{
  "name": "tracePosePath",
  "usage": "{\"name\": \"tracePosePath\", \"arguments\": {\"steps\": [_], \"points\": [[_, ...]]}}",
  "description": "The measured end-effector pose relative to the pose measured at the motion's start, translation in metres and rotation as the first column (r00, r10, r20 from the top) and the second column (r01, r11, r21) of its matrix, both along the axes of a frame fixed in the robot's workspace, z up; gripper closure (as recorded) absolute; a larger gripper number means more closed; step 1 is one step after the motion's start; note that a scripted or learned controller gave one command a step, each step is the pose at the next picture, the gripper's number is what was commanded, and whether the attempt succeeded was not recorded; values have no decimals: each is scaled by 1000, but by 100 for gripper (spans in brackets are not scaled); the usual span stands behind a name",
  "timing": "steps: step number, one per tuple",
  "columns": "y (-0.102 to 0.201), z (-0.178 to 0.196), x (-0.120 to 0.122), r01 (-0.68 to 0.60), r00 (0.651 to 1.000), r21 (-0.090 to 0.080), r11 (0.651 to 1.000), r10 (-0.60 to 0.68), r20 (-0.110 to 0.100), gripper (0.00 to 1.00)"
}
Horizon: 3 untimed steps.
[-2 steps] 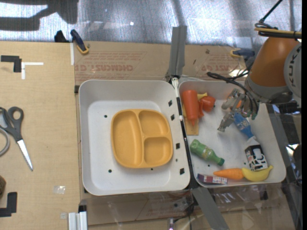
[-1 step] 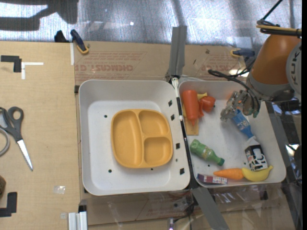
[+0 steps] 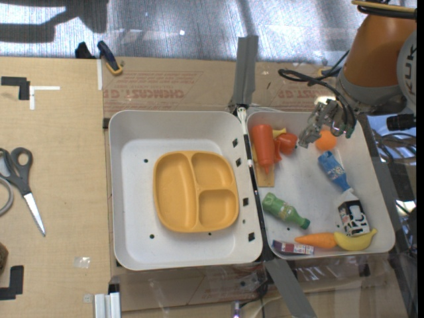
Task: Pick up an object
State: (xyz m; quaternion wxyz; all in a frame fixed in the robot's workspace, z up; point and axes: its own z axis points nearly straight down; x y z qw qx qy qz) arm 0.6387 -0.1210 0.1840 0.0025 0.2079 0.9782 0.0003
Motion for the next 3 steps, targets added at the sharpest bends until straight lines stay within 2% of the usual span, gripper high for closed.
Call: {"name": "tracePosePath", "arguments": {"steps": [1,2,3], "points": [[63,66,-10,67,998,1,998,-67,-1,100],[18,-43,-78,-132,991,0,991,132,-3,100],[-87,-42,-95,-382,924,-3,924,382,0,100]]}}
